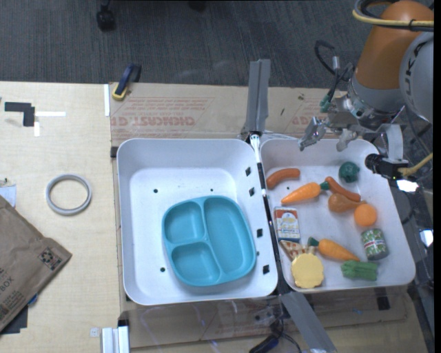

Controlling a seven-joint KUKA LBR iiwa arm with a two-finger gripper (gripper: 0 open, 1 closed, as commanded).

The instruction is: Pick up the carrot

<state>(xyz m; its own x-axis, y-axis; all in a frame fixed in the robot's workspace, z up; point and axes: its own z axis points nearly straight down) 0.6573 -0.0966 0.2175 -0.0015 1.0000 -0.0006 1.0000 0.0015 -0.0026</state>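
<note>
A dark grey carpeted floor (pixel 207 34) is running across the top of the view, with a black caster wheel (pixel 105 16) resting on it near the upper left. Below it, a pale wooden bench top (pixel 55 262) is spreading out to the left, and a sheet of brown printed cardboard (pixel 179 110) is lying flat along its far side. A roll of tape (pixel 69 194) is sitting on the wood, well apart from a brown paper bag (pixel 24 265) that is poking in at the lower left. Even, soft light is falling over everything.
</note>
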